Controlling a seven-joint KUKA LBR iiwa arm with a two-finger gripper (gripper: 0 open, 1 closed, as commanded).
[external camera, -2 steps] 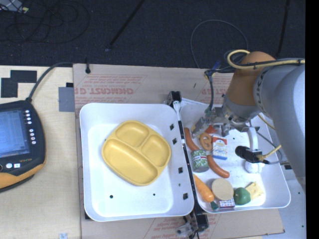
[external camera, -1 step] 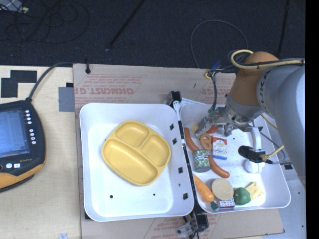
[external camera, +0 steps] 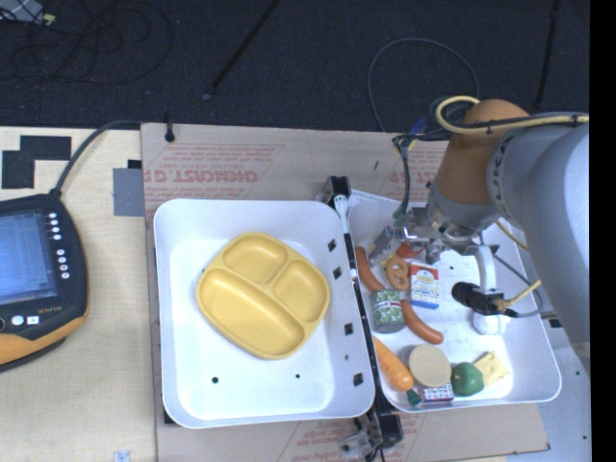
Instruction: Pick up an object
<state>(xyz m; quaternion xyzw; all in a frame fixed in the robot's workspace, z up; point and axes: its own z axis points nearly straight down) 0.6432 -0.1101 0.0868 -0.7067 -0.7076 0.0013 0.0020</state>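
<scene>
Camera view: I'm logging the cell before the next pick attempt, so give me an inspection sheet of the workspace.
Surface: two white bins side by side on a cardboard sheet; left bin, right bin.
Job's things: in the right bin, a carrot, sausage, green can, round tan disc, green pepper, cheese wedge, small carton.
Clutter: yellow divided plate in the left bin.
Grippers: tool low over the right bin's far end; finger state unclear.
Cables: yellow hose at the wrist; black cords on the dark floor.
Surroundings: teach pendant at left.
</scene>
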